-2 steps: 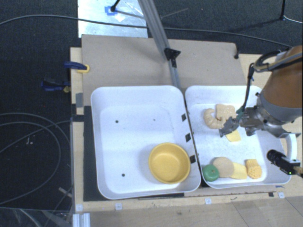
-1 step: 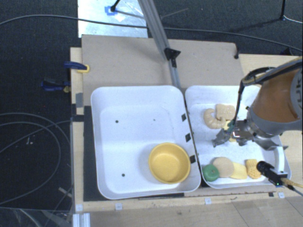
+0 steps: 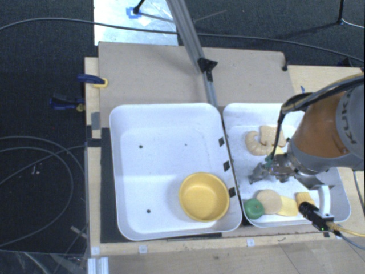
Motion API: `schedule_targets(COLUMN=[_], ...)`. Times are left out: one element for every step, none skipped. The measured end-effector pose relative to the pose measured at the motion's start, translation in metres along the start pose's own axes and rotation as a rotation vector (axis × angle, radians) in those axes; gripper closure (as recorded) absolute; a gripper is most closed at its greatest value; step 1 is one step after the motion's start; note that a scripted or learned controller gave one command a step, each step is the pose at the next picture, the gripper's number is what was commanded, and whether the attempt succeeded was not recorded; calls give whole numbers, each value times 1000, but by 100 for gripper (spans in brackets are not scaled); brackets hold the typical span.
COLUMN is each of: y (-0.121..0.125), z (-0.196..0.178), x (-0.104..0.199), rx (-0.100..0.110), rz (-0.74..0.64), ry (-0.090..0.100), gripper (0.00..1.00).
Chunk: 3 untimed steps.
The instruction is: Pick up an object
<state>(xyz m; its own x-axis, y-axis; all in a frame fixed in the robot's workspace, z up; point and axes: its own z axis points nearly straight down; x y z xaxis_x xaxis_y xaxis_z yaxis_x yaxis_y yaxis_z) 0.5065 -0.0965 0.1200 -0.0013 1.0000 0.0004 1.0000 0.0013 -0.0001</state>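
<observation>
my gripper (image 3: pixel 263 173) hangs low in the right bin (image 3: pixel 342 210) just above the cream lump (image 3: pixel 268 200) — nothing picked yet, and i cannot tell its state.

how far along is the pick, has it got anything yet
Nothing looks picked yet. The gripper is low in the right bin, between the beige curved piece and the round beige object; nothing visible in it. The green piece and yellow bowl lie untouched. Grasping and lifting remain.
</observation>
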Motion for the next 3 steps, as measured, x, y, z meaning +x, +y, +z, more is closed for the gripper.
schedule_targets(y=[1,1,4], z=[-11,-53,-117], x=[0,-2,-1], rx=[-2,-4,-9], rz=[0,-3,-4], ry=[0,-1,-2], gripper=[100,100,100])
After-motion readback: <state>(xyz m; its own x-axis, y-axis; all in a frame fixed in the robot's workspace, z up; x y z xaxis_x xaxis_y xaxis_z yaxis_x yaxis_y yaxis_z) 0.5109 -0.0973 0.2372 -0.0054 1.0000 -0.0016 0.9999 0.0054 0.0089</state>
